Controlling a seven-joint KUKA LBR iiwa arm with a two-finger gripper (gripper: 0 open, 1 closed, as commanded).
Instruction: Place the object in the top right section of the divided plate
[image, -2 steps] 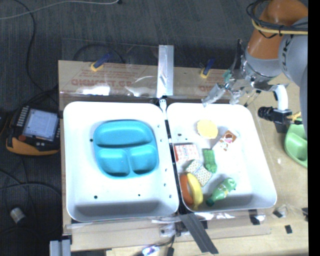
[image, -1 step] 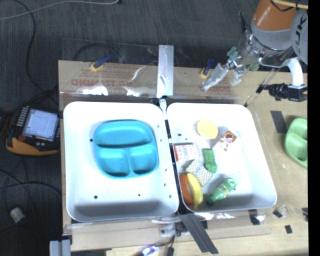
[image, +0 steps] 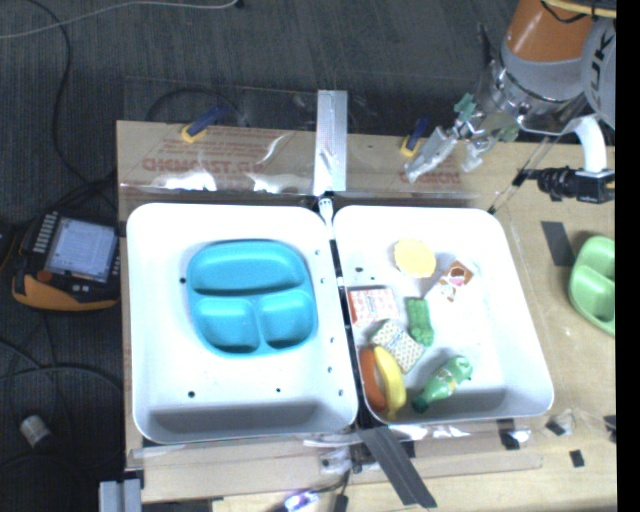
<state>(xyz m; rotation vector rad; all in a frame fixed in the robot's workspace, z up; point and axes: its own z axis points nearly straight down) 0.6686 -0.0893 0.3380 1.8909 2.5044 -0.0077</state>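
The blue divided plate (image: 250, 295) lies in the left bin (image: 150, 330), with one long section at the back and two smaller ones in front. My gripper (image: 432, 157) hangs above the bench behind the right bin (image: 515, 330), beyond its back rim and far from the plate. In the right bin lie a yellow round piece (image: 415, 257), a small brown and white carton (image: 457, 277), a red and white packet (image: 370, 302), a green item (image: 420, 322), a checkered packet (image: 401, 346), a banana (image: 390, 380) beside an orange piece, and a green bottle (image: 442, 381).
A metal divider post (image: 331, 140) stands behind the seam between the bins. A pale green object (image: 597, 280) sits on the bench right of the right bin. A handheld screen device (image: 75, 255) lies on the floor at the left.
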